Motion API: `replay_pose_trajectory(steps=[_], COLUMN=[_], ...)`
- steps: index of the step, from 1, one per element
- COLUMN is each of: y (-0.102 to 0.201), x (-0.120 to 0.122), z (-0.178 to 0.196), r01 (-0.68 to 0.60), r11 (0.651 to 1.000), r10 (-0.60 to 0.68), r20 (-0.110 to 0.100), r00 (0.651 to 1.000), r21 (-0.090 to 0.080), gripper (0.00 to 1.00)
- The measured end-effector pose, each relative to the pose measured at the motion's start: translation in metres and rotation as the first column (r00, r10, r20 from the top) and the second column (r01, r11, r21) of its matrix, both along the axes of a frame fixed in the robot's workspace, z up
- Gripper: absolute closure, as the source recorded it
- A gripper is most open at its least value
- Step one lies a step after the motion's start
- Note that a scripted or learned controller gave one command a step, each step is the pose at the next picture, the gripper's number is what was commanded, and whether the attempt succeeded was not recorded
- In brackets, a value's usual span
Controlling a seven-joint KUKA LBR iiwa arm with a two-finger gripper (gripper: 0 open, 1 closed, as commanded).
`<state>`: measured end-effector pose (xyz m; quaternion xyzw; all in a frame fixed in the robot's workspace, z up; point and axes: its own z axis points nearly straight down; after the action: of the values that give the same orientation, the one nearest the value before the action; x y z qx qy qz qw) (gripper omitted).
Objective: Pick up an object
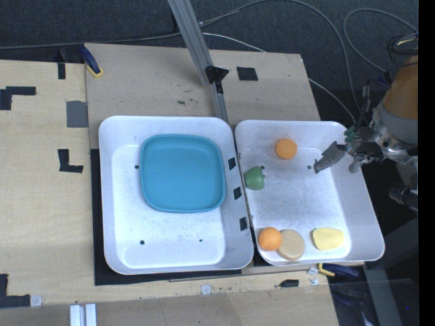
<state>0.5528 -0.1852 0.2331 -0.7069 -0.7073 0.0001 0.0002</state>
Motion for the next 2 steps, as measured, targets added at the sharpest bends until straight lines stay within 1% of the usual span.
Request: replay_pose_trajectory(steps=[1,2], y=[-0.006,0.003], x=[0.001,-0.005], z=[-0.061,-0.119], r01=[0.000,0.000], r11=[1.000,1.000], r10=[0.000,0.000], r20=[-0.005,-0.005], r00=[1.000,1.000], r21=[0.001,0.001], gripper=[0.00,0.00])
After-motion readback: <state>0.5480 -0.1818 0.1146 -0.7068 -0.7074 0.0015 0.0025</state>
